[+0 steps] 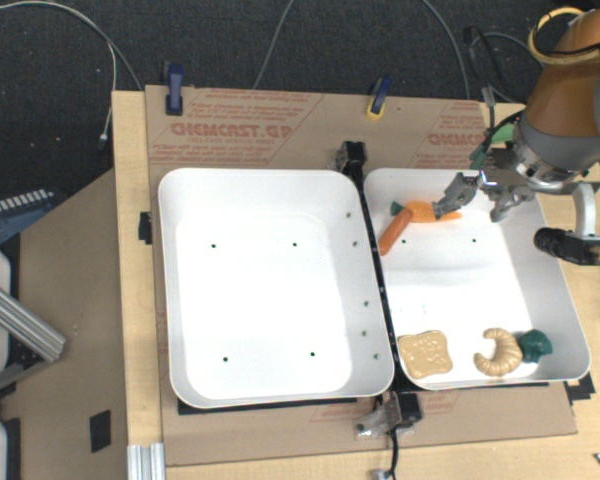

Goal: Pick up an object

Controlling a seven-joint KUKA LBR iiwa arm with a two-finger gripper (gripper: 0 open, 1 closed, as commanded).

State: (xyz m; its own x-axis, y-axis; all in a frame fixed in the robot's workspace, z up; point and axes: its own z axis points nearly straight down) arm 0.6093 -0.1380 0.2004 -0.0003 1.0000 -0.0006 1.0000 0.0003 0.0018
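Currently gripper [477, 196] open, fingers spread, holding nothing, over right bin [540, 298] far end. Carrot [404, 222] lies just to its left, near bin's left wall; long axis slants from gripper's left finger down-left.

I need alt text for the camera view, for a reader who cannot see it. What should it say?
A grey and orange robot arm reaches from the right, its open gripper over the right bin beside an orange carrot. Near that bin's front edge lie a toast slice, a croissant and a small green object.
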